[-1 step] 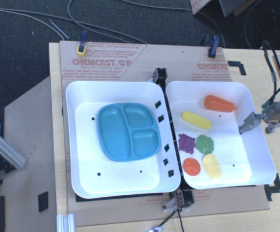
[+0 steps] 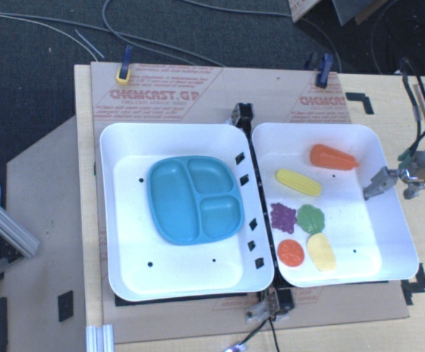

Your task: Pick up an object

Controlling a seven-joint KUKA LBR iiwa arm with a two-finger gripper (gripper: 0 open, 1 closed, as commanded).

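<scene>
The object is not picked yet: my claw [image 2: 377, 184] holds nothing, its opening unclear, with the carrot [image 2: 333, 157] just left.

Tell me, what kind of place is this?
Probably a robot lab. A bench bears two white bins, clamps pin its board, cables trail over the floor, and toy food waits for the gripper.

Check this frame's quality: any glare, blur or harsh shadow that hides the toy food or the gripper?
Camera view: lighting is even and soft; the orange toy carrot and yellow toy corn cob read sharp with faint shadows. The shallow white right bin is bright but not blown out. The grey two-finger gripper at the right looks slightly soft.
</scene>
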